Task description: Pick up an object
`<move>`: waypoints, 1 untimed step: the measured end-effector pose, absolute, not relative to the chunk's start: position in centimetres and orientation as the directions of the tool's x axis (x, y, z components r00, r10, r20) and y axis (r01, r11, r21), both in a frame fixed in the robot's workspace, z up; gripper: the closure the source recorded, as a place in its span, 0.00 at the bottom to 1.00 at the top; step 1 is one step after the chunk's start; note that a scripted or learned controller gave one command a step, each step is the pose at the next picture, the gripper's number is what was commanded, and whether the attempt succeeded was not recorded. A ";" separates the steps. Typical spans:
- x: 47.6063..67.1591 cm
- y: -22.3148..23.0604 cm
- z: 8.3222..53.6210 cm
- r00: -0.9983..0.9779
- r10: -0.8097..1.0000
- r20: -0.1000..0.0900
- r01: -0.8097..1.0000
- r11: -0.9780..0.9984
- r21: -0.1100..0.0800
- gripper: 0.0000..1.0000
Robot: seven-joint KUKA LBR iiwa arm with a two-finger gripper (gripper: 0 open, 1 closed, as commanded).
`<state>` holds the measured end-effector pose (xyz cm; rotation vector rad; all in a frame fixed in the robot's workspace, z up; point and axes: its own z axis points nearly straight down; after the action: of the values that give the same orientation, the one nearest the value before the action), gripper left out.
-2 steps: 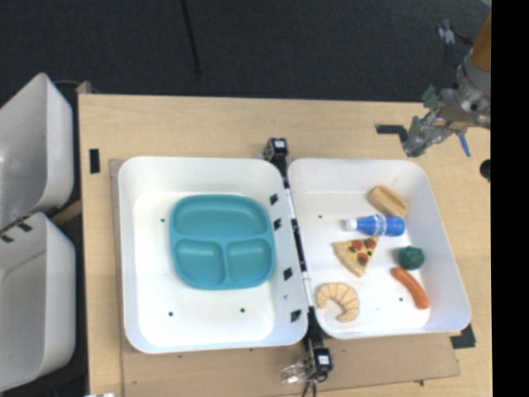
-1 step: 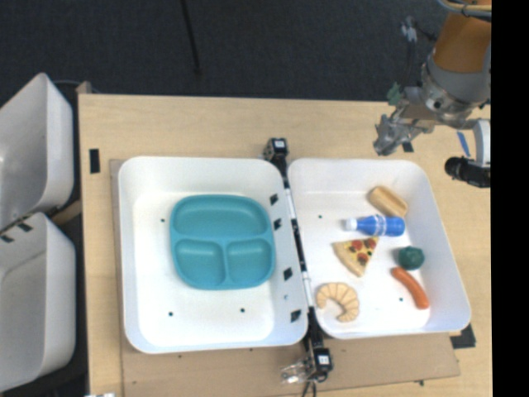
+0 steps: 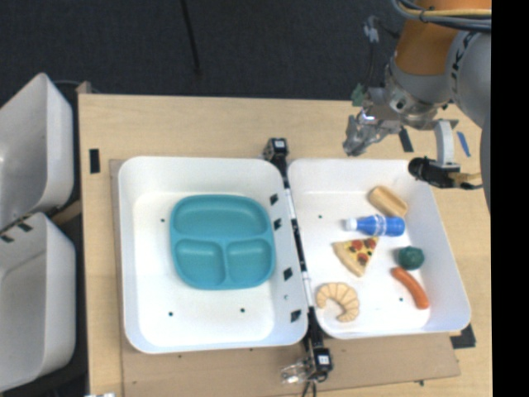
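White bins sit side by side: the left bin holds a teal tray; the right bin holds a bun, bottle, pizza slice, croissant, sausage and green ball. The gripper hangs above the far rim, seemingly holding nothing.

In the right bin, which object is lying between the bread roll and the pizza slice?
In the camera view, a small blue and white bottle lies on its side between the bread roll above it and the pizza slice below it.
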<state>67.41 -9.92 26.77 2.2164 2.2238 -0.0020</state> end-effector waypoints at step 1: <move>68.2 -4.5 25.5 -0.005 1.000 -0.001 1.000 0.005 0.000 1.00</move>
<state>68.19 -4.51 25.45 2.2154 2.2267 -0.0013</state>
